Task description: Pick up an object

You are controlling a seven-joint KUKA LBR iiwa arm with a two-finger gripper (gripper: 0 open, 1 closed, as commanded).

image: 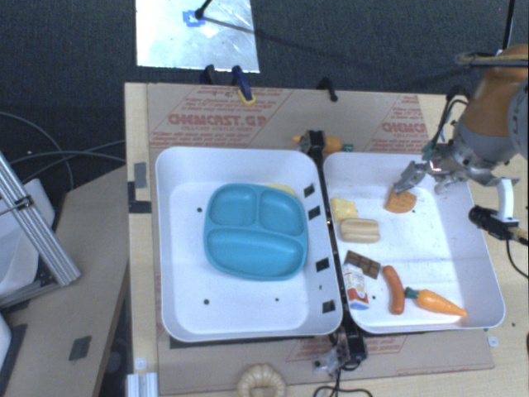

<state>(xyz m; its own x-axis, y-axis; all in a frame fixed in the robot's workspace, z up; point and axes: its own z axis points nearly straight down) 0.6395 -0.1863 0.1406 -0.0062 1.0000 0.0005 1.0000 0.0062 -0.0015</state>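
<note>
My gripper hangs over the back of the right bin, its two fingers spread open. One fingertip is just above an orange-brown slice that lies on the bin floor; the slice is not between the fingers. Further left in that bin lie a yellow piece and a tan bun. Toward the front are a brown chocolate bar, a red and white packet, a red sausage and a carrot.
The left bin holds a blue divided plate with a pale yellow item at its back edge. A small orange object sits behind the bins, and a ring-shaped pastry lies at the bench front. The arm's wrist is at the right.
</note>
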